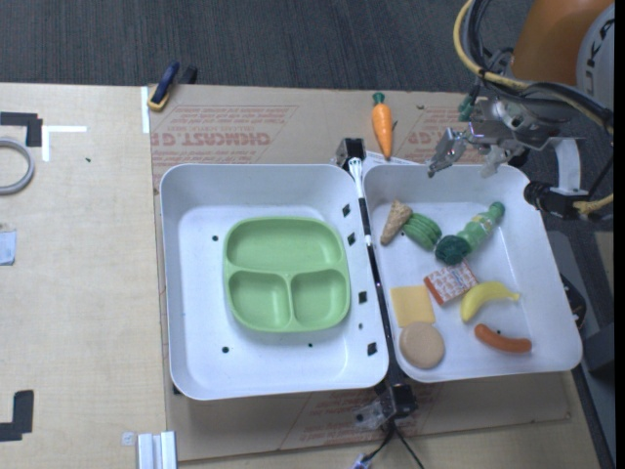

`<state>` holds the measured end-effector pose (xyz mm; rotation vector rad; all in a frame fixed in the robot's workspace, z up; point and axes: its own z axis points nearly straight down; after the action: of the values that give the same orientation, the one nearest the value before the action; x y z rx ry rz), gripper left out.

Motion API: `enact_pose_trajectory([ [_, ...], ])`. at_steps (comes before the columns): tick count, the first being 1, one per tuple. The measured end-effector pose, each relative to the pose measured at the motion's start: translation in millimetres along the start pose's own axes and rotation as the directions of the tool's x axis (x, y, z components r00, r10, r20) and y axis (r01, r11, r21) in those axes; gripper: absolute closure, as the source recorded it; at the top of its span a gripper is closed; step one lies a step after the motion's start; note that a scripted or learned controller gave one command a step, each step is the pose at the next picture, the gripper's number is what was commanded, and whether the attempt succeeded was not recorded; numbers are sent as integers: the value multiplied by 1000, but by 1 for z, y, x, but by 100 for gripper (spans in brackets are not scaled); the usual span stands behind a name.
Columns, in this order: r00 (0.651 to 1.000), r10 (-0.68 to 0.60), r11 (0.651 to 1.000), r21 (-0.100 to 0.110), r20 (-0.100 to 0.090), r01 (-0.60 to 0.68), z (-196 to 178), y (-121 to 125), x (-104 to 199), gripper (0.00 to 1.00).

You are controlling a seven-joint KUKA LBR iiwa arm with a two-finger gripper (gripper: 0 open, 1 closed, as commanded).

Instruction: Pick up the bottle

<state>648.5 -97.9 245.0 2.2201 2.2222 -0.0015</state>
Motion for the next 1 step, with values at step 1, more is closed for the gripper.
enact_pose_trajectory([
  [1, 1000, -2, 1000, -1, 1, 2, -10, 0, 0, 100],
])
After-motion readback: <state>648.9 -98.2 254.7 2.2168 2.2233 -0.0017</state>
